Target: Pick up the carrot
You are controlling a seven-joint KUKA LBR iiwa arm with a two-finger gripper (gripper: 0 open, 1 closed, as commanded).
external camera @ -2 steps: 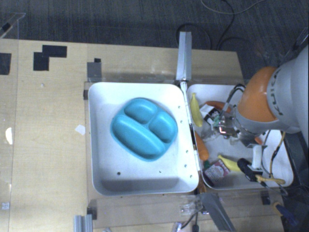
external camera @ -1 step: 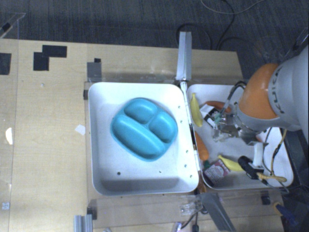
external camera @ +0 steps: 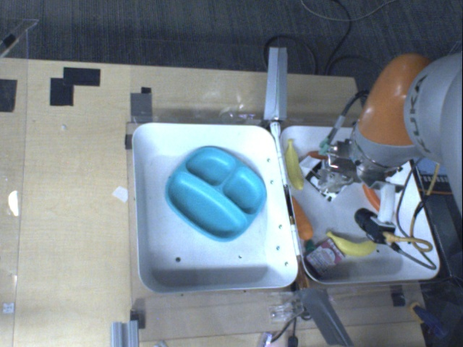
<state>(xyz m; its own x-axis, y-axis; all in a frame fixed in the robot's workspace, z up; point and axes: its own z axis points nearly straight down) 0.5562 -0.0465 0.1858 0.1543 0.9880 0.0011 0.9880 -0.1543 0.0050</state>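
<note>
While bent low, pincer [external camera: 331, 179] beside carrot [external camera: 302, 220]

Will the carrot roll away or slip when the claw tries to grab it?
The carrot looks long, thin and round, so it would probably roll if nudged sideways. It lies tight along the right bin's left wall, which may stop it rolling that way but leaves little room for the claw. It seems stiff and smooth, perhaps slippery.
</note>
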